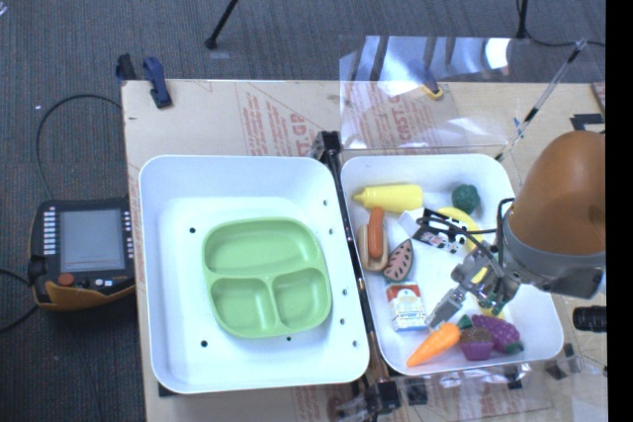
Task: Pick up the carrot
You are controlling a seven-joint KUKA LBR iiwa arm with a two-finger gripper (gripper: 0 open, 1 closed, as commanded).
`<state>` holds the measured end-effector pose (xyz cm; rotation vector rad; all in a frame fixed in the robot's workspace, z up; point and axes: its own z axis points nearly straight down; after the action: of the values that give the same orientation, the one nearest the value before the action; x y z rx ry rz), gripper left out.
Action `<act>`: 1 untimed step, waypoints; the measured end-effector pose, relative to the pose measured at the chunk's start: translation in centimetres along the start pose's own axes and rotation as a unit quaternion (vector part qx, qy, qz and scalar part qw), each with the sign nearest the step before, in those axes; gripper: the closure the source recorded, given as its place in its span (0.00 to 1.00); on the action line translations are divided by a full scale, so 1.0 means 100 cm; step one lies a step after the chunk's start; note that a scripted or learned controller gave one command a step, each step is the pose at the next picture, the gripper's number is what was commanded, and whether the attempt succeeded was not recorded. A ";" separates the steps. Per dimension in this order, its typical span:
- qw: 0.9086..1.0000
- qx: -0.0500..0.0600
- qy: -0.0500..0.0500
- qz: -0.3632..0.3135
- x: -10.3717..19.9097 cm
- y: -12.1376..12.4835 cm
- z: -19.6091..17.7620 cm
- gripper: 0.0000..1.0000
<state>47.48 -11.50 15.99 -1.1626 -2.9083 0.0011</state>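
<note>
My gripper sits low in the right bin; whether the fingers are apart or together I cannot tell. Carrot lies just below the fingers, thick end nearest them, tip pointing away to lower left. Grapes are right beside the fingers, touching the carrot; carton on the other side. Risks as I judge them: fingers catch the grapes instead, or the tapered carrot slides out and rolls to the bin wall.
</note>
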 end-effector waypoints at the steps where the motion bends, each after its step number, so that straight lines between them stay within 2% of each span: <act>1: 0.981 -0.002 -0.008 -0.194 0.006 0.013 0.071 0.00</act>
<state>47.88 -10.08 8.92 -0.5805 -3.0942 0.0013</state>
